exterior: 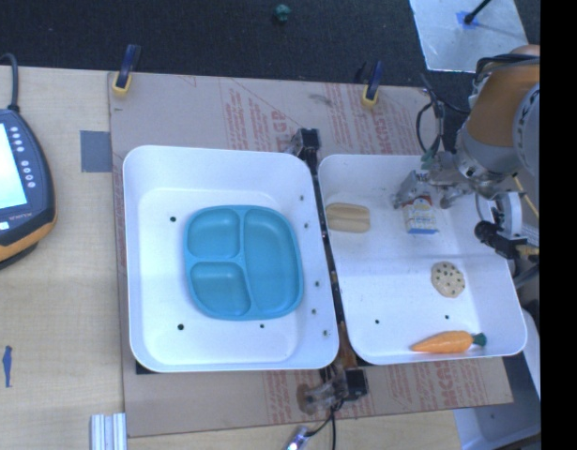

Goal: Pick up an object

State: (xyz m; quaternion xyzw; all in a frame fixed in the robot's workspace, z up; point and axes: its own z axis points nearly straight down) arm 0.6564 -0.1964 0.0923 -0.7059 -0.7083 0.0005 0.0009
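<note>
Right of centre in the camera view, the tool (421,195) hangs low over the upper part of the right bin (513,293), at the end of the grey arm (499,111) with its orange band that enters from the frame's upper right. Directly beneath the tool, and seemingly touching its tip, sits a small white carton with a blue stripe (420,219); whether the carton is actually gripped or merely lies under the tool cannot be told from this slant, and the tool's state, released or clenched, cannot be told either.

Other things lie in the same bin. A tan bread roll (347,217) rests to the left of the tool, near the bin's left wall and apart from the carton. A round cookie (447,278) lies below and slightly right of the carton, well apart from the tool. An orange carrot with a green top (446,342) lies along the bin's lower edge, farthest from the tool.

The left bin (157,326), in the middle of the frame, holds a blue divided plate (243,261) with three compartments, lying flat. Both bins stand on a brown cardboard sheet (222,111) clamped to the bench (53,326). At the left edge of the frame a handheld control pendant (14,190) with a lit screen rests on the bench.
</note>
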